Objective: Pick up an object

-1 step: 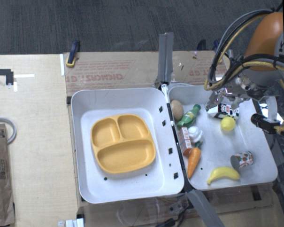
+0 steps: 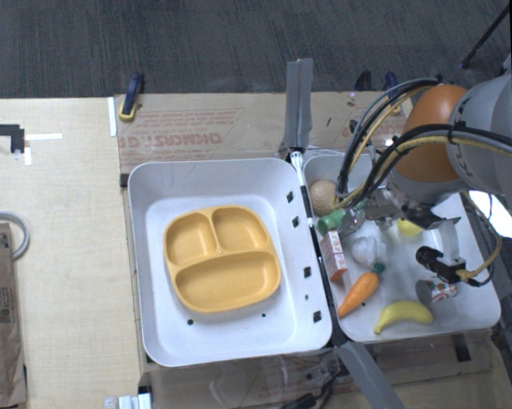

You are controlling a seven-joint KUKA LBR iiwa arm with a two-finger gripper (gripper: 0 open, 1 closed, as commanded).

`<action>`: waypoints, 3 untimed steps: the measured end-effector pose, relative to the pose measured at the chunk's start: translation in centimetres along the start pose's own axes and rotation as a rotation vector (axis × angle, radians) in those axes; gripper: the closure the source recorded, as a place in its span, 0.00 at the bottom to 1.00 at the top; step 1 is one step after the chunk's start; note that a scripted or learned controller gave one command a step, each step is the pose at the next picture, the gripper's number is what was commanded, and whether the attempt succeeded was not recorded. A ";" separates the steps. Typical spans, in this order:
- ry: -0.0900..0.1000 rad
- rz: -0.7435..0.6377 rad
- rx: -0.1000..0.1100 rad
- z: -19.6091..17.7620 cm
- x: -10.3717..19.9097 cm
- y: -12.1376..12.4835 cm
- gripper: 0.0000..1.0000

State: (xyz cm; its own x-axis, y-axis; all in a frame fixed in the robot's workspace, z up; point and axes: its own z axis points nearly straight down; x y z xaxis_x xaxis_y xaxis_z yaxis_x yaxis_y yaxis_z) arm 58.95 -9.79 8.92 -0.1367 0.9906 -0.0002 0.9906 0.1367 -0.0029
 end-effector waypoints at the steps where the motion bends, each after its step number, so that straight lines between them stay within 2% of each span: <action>1: 0.001 -0.133 0.002 -6.7 -4.0 -6.4 0.00; 2: 0.001 -0.261 0.000 0.0 0.0 -8.5 0.00; 3: 0.000 -0.231 0.000 0.0 -1.0 -5.8 0.00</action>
